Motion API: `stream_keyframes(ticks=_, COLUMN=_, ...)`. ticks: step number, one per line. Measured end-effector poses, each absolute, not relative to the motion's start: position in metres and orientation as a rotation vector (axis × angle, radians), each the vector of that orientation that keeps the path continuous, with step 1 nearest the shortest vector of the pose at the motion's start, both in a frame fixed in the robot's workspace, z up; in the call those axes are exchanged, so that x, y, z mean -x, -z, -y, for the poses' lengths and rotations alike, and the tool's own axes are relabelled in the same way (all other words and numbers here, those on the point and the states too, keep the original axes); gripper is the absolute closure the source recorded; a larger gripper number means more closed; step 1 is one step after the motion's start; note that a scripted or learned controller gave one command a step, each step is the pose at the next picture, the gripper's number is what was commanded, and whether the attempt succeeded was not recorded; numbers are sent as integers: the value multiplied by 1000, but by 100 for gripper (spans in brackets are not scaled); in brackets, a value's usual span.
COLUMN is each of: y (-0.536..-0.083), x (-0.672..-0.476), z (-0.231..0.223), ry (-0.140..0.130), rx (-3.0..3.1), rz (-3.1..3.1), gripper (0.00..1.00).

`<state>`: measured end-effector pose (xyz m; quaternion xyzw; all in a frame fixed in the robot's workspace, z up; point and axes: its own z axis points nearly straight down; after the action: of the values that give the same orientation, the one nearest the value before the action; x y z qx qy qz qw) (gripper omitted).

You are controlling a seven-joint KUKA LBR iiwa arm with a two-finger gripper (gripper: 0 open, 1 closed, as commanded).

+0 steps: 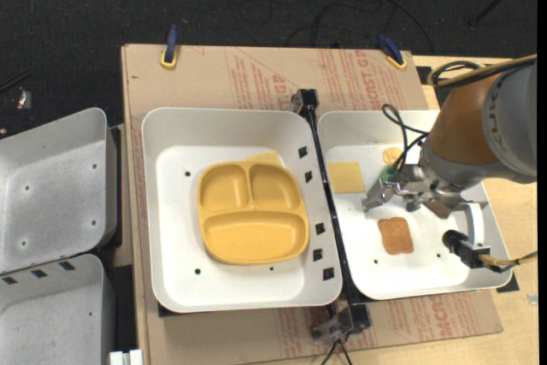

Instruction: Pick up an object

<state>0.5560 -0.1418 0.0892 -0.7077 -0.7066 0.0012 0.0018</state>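
Yellow tray (253, 212) – one; two bins (162, 269)

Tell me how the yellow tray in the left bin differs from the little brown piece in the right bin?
The yellow tray is far larger than the brown piece. The tray is bright yellow with three moulded compartments; the brown piece is tan-brown and plain. The tray lies alone in the left bin, well away from the arm, while the brown piece lies in the right bin just below the end effector. Both lie flat on white bin floors.
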Motion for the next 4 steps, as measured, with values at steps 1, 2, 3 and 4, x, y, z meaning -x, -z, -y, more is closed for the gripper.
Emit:
stream_keyframes(ticks=1, y=-102, x=-557, z=142, ry=0, rx=2224, rz=2218, gripper=100)
stream_keyframes(ticks=2, y=-161, x=-558, z=133, ry=5, rx=2221, rz=2228, gripper=100)
stream_keyframes(ticks=3, y=-222, x=-555, z=139, ry=5, rx=2224, rz=2227, gripper=100)
stream_keyframes(ticks=4, y=-220, x=-556, z=139, ry=0, rx=2220, rz=2224, gripper=100)
